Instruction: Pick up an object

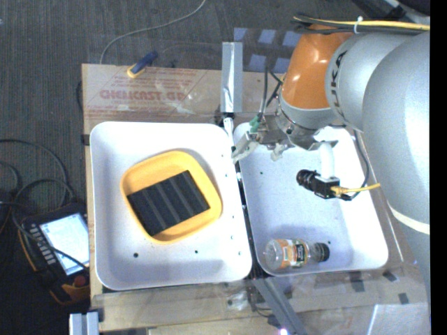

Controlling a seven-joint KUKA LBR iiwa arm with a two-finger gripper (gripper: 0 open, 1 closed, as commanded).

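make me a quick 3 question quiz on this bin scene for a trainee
1. True or false: the yellow dish lies in the left bin.
2. Which thing lies on its side near the front edge of the right bin? A) a clear bottle B) a red mug C) a green ball
3. Fill in: the dish holds a ______ ridged insert.

Key
1. True.
2. A, the clear bottle, its dark cap pointing right.
3. Black.
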